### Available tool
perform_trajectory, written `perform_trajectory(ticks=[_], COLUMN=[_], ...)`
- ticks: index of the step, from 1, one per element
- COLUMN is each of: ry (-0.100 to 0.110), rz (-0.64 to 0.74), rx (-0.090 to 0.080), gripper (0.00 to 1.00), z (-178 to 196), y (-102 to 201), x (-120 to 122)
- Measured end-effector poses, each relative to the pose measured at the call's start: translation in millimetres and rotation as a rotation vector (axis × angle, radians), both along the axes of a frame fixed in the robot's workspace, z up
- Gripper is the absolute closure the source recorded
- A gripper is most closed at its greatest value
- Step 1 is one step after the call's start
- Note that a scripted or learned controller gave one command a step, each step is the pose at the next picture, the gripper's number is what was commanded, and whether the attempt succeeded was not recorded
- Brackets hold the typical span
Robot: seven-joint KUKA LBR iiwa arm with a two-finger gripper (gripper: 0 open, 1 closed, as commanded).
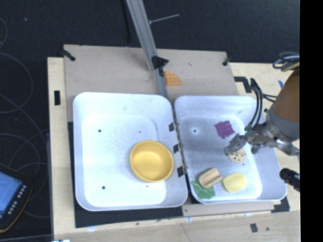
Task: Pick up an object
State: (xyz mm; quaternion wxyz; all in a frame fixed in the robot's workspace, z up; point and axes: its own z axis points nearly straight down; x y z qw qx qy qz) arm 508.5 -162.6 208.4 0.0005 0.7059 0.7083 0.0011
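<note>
The right bin [202, 110] holds a purple block [224, 129], a speckled cream piece [237, 157], a tan bread-like roll [209, 177], a pale yellow lump [234, 182] and a green scrap [203, 190]. A yellow bowl [151, 161] sits in the left bin [101, 110]. My gripper [238, 145] reaches in from the right, low over the right bin, its tip just above the speckled piece and right of and below the purple block. I see nothing held in it.
A grey metal pole [144, 32] slants up from the divider between the bins. An orange patch [172, 78] lies on the board behind them. Cables hang by the arm at the right.
</note>
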Motion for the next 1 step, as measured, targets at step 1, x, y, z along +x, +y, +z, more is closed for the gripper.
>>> perform_trajectory(ticks=[1], ry=[0.0], rz=[-0.002], rx=[0.0], gripper=[0.0], z=[0.1], y=[-0.2], x=[0.0])
